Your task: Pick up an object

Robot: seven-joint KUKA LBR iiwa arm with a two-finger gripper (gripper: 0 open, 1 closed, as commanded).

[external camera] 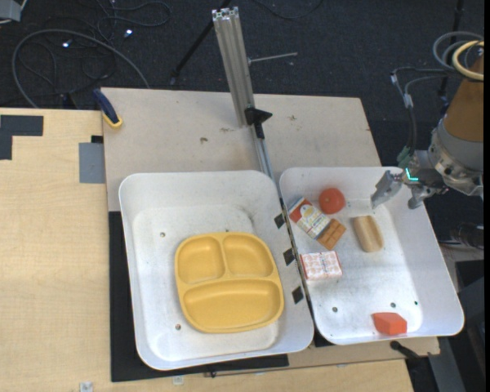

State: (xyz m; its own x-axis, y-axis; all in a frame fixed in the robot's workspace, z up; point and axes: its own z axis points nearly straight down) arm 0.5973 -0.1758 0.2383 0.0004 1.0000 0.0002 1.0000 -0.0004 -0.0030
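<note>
We see gripper (pixel 398 189), jaws apart, empty; bread roll (pixel 367 233) lies just below-left, long axis w/ bin depth.

Divided plate (pixel 229 282) in left bin (pixel 139 219) — ball (pixel 332 200) in right bin (pixel 429 300)

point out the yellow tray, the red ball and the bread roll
yellow tray (pixel 229 305): camera view, its large front compartment
red ball (pixel 332 200): camera view, its top
bread roll (pixel 367 233): camera view, its middle

Dark carpet (pixel 327 23) strewn with black cables (pixel 57 43) fills the upper frame; a pale wooden tabletop (pixel 41 251) spreads across the left, evenly lit.
</note>
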